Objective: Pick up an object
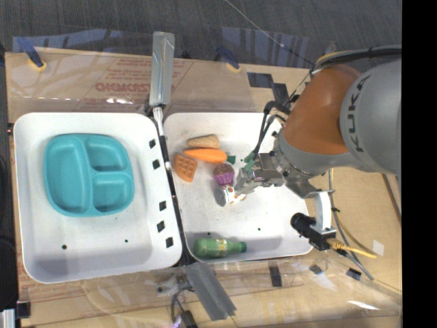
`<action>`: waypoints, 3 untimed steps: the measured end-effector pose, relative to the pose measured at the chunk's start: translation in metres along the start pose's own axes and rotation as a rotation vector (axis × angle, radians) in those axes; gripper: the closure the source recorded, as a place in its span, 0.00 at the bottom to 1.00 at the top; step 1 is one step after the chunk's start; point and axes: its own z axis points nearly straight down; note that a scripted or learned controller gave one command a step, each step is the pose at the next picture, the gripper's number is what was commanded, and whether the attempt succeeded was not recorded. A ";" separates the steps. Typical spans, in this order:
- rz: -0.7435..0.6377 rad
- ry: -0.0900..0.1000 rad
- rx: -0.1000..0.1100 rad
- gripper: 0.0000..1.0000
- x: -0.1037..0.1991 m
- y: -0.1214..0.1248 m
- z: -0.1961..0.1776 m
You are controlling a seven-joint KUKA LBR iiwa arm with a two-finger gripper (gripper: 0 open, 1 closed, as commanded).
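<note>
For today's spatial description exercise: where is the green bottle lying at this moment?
In the camera view, the green bottle lies on its side along the near edge of the right bin, close to the divider between the bins, below the small can and purple toy.

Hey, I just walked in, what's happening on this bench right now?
A grey and orange KUKA arm reaches into the right bin, its gripper down among toy foods: a purple piece, a small white can, a carrot, a waffle and a bread piece. A green bottle lies at that bin's near edge. I cannot tell whether anything is gripped. The left bin holds a teal divided plate.
</note>
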 end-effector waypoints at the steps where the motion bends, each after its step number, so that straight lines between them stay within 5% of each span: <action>1: -0.005 -0.001 -0.001 1.00 0.135 0.069 0.035; 2: 0.016 -0.007 -0.019 1.00 -0.003 0.043 -0.103; 3: 0.006 -0.004 -0.017 1.00 -0.026 0.054 -0.224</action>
